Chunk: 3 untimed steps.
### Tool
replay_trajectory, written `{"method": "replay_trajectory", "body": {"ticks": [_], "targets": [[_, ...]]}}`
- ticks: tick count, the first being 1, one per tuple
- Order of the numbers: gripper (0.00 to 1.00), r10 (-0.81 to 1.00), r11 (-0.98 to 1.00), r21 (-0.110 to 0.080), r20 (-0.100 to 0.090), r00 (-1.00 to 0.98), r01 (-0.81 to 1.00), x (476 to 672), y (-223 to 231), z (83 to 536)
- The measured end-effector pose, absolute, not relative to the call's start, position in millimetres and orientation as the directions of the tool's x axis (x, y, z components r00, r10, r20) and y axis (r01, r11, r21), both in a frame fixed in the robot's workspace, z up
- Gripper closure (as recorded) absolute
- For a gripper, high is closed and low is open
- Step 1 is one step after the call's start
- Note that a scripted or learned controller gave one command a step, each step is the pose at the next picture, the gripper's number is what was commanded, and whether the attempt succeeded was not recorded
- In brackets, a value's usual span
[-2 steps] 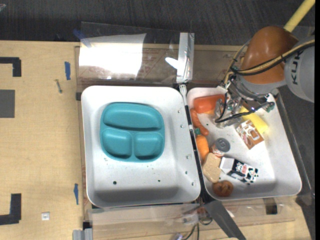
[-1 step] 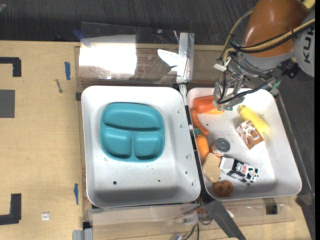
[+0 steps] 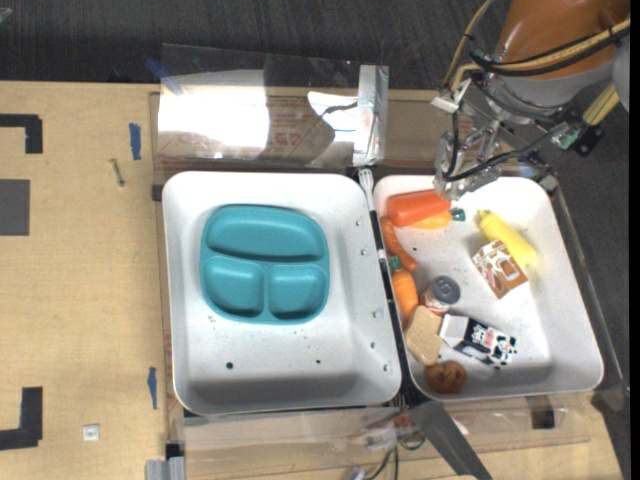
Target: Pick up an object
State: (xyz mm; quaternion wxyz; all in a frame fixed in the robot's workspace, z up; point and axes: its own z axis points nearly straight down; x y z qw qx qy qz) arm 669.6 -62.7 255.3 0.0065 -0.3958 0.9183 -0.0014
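You get bright, even light from above. Strong glare washes out the clear plastic sheet [image 3: 262, 118] behind the left bin [image 3: 180, 268]. Both white bins look evenly lit, with soft shadows under their rims. The arm [image 3: 560, 18] at the top right is slightly blurred.
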Motion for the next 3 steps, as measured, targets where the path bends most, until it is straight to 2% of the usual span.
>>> {"method": "replay_trajectory", "body": {"ticks": [1,2,3], "targets": [[1.0,-0.798,0.602,0.006,0.0,-0.602,-0.798,665.9,-109.1,159.6],[1.0,-0.789,0.614,-0.01,-0.009,-0.614,-0.789,669.6,-130.2,258.6],[1.0,-0.751,0.661,-0.007,-0.009,-0.661,-0.751,669.9,-118.8,99.8]]}}
